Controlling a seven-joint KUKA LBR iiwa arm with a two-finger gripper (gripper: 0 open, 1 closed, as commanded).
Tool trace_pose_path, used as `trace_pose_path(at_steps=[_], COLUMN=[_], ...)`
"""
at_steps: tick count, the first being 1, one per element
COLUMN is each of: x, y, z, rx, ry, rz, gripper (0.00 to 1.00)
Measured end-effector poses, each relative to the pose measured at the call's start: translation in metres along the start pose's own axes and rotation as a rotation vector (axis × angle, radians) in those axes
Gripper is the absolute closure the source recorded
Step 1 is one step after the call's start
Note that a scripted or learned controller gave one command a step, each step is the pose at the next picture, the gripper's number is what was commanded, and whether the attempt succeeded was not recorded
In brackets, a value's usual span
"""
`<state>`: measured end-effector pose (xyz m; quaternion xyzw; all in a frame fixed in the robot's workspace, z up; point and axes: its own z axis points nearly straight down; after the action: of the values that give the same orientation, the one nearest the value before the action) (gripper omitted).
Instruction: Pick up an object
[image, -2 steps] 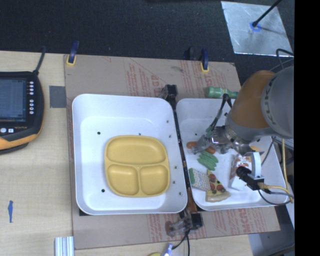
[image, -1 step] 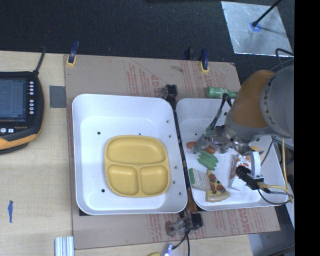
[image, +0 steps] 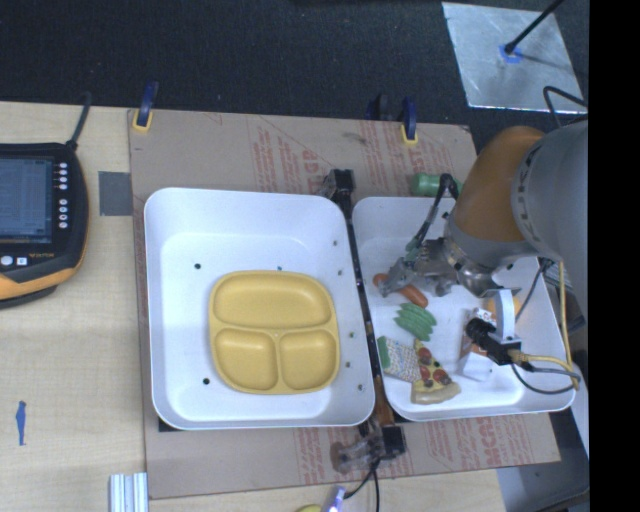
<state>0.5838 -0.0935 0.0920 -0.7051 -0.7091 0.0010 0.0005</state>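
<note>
Gripper (image: 408, 277) lowered into the right bin (image: 540, 395)

It is seen beside a hot dog (image: 405, 292); its grip cannot be told. 1 yellow tray (image: 273, 331) is held in the left bin (image: 180, 225).

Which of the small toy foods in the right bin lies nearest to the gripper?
The orange-red sausage, right at the gripper. The green pod and pizza slice lie farther away.

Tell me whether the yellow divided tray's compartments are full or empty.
Empty. The yellow divided tray lies flat in the left bin, and all three compartments show bare yellow bottoms.
</note>
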Motion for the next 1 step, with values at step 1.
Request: trace_pose_path(at_steps=[1], x=[-0.0008], y=[0.0], z=[-0.0102], rx=[0.001], ry=[0.0], rz=[-0.002], gripper=[1.0])
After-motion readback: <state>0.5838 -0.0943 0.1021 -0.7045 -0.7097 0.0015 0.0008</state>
